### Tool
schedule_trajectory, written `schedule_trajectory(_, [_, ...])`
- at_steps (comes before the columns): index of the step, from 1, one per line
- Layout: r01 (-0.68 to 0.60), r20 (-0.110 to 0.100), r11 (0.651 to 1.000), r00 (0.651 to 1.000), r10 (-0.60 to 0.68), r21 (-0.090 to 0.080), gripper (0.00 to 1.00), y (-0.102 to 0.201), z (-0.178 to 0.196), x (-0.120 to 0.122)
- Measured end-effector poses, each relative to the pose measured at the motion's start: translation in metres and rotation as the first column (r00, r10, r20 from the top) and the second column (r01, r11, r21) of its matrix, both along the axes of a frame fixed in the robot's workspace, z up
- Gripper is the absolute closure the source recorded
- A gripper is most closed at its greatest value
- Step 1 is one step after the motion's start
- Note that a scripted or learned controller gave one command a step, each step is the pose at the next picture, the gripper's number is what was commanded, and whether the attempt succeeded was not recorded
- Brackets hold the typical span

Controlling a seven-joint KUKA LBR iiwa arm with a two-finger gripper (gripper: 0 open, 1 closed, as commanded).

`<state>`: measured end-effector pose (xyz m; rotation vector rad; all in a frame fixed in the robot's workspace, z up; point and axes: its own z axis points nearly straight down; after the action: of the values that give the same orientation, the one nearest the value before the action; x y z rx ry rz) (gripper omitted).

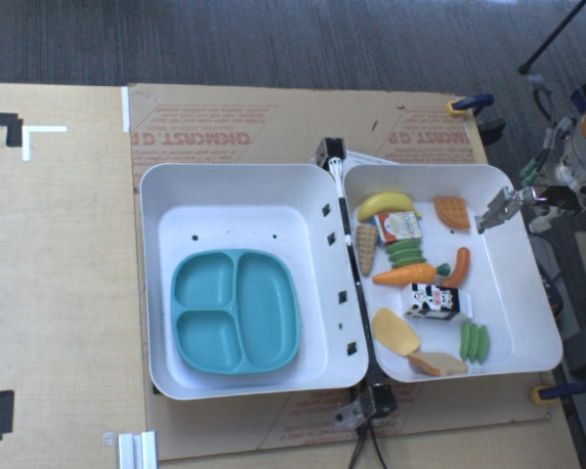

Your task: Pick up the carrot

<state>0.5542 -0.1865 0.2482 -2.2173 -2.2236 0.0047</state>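
Nearest the camera, along the lower edge of the right bin [527, 291], lie a bread slice [438, 364], a yellow chip-like piece [395, 332] and green pea pods [475, 341], with a small black-and-white carton [432, 302] just above them. The carrot [408, 275] sits mid-bin, centre-right of the frame, its long axis nearly level across the picture, tilted slightly up to the right; the thin tip points left toward the bin divider, the thick end right, close beside a sausage [458, 266]. A green bean cluster [405, 253] touches its upper side.

Crowding is the risk: a descent slightly off could catch the sausage or greens instead, or nudge the carrot sideways under the carton.

Farther up lie a waffle cone [367, 247], a banana [385, 204] and a waffle [451, 212]. The gripper [495, 210] hovers at the bin's upper right, apparently spread and gripping nothing, though it is small and blurred. The left bin [176, 193] holds a teal plate [236, 313].
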Motion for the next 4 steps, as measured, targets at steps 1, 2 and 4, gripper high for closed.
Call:
schedule_trajectory(1, [-0.098, -0.002, 0.995, 0.995, 0.098, 0.001, 0.00, 0.057, -0.108, 0.036])
schedule_trajectory(2, [-0.070, 0.010, 0.998, 0.997, 0.070, 0.004, 0.00, 0.088, -0.152, -0.004])
schedule_trajectory(4, [0.366, 0.013, 0.931, 0.931, -0.366, 0.008, 1.00, 0.058, -0.142, -0.026])
